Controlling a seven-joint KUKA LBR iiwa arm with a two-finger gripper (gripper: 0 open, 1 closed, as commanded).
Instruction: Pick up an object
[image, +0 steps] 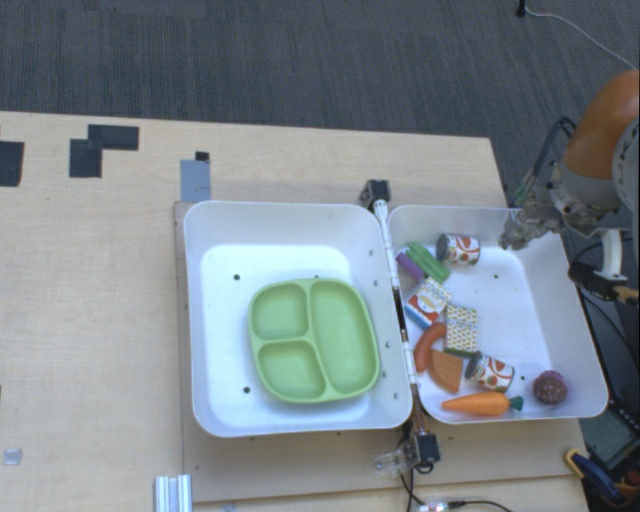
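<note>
Gripper (520, 232) hovers at right bin's (560, 300) 1 o'clock rim — grip state unreadable, apparently empty. Can (459, 248), carrot (480, 404) untouched — pick not yet done.

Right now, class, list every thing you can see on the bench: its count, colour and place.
left bin: one, white, holds the plate
divided plate: one, light green, three compartments, middle of left bin
right bin: one, white, holds the toy food
cans: two, white and red, one at the far edge, one near the carrot
carrot: one, orange, near edge
dark round fruit: one, maroon, near right corner
purple and green pieces: left side, far
pincer: one, grey, over right bin's far right corner
arm: one, orange band
</note>
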